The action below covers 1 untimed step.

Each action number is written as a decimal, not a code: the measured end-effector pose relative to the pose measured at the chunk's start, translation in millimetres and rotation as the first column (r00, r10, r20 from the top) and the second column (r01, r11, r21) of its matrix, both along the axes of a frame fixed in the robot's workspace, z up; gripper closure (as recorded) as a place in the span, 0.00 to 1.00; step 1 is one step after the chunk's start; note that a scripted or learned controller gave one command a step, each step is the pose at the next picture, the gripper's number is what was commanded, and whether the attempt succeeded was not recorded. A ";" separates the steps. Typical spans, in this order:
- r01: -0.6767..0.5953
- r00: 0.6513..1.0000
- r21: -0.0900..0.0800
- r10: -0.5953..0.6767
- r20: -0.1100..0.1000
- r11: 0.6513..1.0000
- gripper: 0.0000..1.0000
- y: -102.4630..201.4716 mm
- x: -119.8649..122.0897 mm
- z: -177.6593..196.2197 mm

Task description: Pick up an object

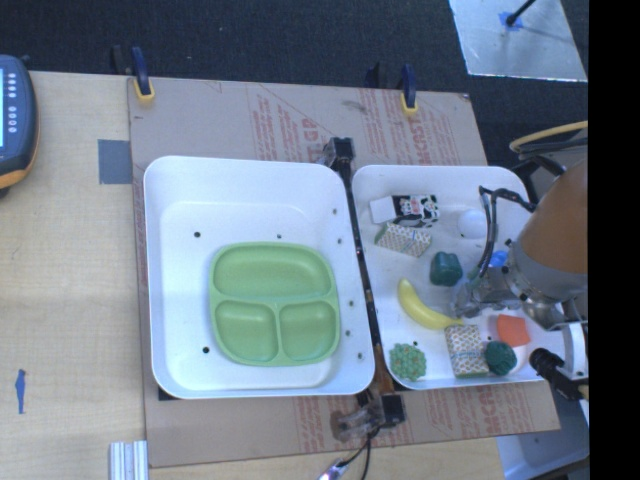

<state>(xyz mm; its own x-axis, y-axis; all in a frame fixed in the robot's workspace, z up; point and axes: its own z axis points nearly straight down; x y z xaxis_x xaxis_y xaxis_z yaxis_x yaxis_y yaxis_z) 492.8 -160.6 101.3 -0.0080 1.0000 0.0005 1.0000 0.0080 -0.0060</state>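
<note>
The right bin (372,268) holds several small objects. A yellow banana (422,307) lies in its middle, with a teal lump (445,267) just above it. My gripper (470,300) hangs low over the bin, right of the banana and just below the teal lump. The arm's grey wrist (537,286) and orange band (560,230) cover the bin's right side. An orange block (512,330), a dark green object (500,357) and a patterned box (464,351) lie below the gripper. I see nothing held in the gripper.
Further items in the right bin are a green spiky ball (407,361), a second patterned box (404,238), a black-and-white carton (404,208) and a white ball (470,223). The left bin (170,268) holds a green divided plate (273,303).
</note>
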 end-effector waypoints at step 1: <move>0.000 1.000 0.000 0.000 0.000 1.000 0.00 0.0 0.0 0.2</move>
<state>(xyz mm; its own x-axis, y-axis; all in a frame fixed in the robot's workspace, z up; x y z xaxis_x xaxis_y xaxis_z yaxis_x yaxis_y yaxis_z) 492.8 -160.7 101.5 -0.0081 1.0000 0.0001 1.0000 0.0081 -0.0056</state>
